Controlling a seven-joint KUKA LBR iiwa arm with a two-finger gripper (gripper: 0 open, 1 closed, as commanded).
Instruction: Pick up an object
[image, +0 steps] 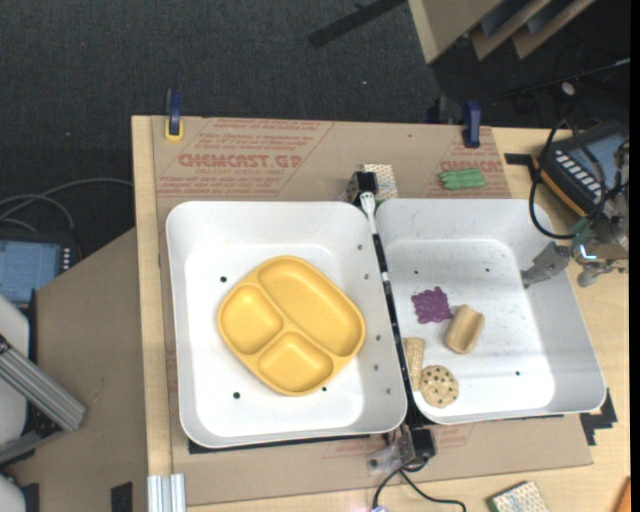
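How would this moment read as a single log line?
gripper: over right bin far edge | holding: nothing seen | items: cookie, purple piece | left bin: yellow tray

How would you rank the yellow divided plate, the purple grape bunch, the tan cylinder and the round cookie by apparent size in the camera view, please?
1. Yellow divided plate, by far the largest.
2. Tan cylinder, purple grape bunch and round cookie look too alike to rank.

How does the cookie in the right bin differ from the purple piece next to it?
The cookie is round, tan and speckled with dark chips; the purple piece is ragged-edged and plain purple. The cookie lies near the right bin's front edge, touching a pale wafer-like piece; the purple piece lies farther back, nearer the middle, apart from the others. Both are small and lie flat on the bin floor.
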